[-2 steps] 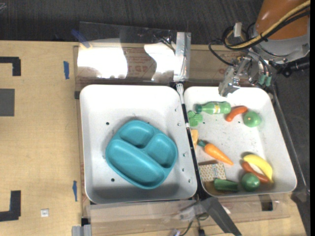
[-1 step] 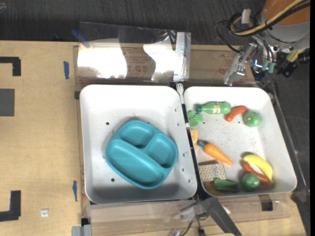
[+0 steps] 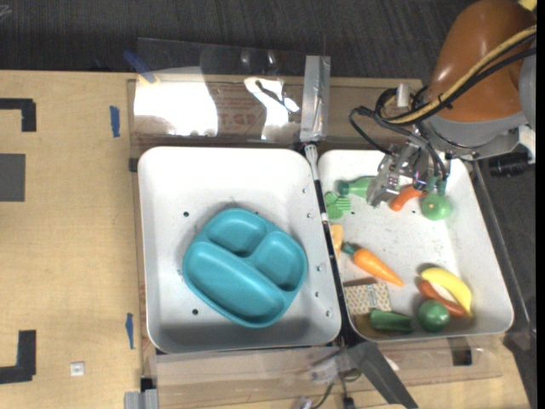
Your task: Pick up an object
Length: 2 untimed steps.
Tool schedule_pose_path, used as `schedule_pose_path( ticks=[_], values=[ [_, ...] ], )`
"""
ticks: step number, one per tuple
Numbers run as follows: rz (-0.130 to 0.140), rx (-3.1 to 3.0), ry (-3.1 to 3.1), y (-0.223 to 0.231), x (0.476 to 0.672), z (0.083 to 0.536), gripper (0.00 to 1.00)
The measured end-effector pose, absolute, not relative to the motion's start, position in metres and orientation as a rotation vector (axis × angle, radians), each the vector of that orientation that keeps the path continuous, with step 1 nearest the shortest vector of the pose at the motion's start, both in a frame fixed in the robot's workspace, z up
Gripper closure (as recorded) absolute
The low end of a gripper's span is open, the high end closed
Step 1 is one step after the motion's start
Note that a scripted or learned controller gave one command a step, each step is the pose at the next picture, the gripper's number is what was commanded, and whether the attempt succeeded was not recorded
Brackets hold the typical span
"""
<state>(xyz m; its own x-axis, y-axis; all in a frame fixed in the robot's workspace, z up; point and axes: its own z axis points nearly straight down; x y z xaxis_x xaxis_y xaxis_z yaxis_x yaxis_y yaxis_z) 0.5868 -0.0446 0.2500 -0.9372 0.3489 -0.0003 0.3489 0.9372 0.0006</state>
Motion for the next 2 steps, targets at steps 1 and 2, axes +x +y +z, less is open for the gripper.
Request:
schedule_pose_path(
  ticks=[1,2],
  values=[
    [0.001,0.706,3.058,-0.071,0.532,0.237,1.00],
    [0.004,0.945,2.993,0.006,0.559,0.222,1.00]
  ],
)
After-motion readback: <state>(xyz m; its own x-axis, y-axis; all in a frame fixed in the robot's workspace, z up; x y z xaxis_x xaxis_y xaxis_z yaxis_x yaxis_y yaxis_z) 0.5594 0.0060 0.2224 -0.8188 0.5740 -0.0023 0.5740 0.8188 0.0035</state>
